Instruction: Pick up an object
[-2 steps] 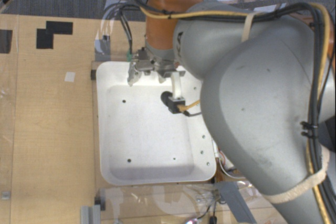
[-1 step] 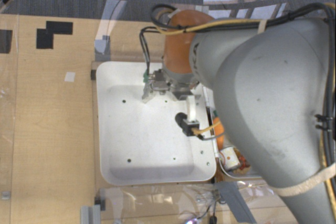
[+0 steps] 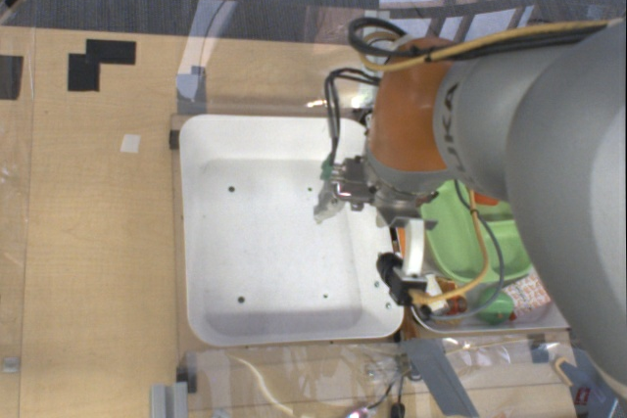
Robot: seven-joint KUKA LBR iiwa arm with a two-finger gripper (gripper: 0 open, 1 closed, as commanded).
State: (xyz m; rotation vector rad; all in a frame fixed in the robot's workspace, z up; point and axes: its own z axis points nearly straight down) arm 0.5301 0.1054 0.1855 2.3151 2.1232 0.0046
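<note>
My claw (image 3: 327, 201) hangs at the right edge of the left bin (image 3: 265, 308), near the frame's centre; I cannot tell how it is set. The objects lie to its lower right, in the right bin (image 3: 470, 320): a green cloth (image 3: 460, 235) and a small green piece (image 3: 495, 308), largely under my arm (image 3: 509, 132). I judge I must shift rightward before descending.
</note>
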